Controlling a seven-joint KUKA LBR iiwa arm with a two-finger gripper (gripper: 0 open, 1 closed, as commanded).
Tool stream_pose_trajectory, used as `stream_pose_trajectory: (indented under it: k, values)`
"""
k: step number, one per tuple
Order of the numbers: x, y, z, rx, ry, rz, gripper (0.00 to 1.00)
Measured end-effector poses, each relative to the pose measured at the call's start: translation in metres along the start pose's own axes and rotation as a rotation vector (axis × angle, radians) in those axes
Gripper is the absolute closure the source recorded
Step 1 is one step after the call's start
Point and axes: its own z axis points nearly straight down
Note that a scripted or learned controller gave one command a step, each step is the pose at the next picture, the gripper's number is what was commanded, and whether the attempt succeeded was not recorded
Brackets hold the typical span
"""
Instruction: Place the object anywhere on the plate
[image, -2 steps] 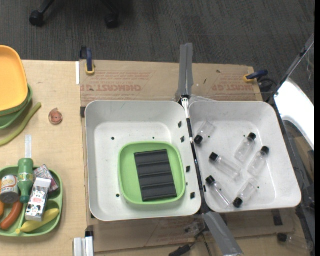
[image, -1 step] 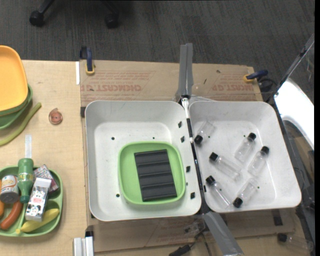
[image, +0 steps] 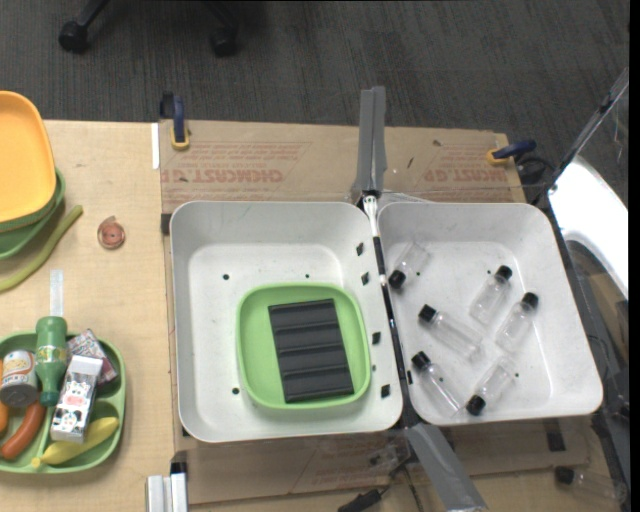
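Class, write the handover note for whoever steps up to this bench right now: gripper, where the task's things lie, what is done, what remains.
Gripper: out of the camera view, so its state cannot be reported.
Left bin: green plate with a dark ribbed block lying on it.
Right bin: about six clear vials with black caps, scattered, all lying on their sides.
Done: no vial is on the plate; whether the dark block was placed there as part of the job cannot be told.
Left: if a vial is the object, pick one from the right bin and set it anywhere on the plate.

one fixed overhead camera, slanted down, both white bins (image: 200, 400) in frame
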Motion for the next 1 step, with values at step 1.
stream_pose_trajectory:
  k: [1]
  values:
    - [0.0062, 0.0012, -0.0002, -0.001, 0.001, -0.001, 0.00]
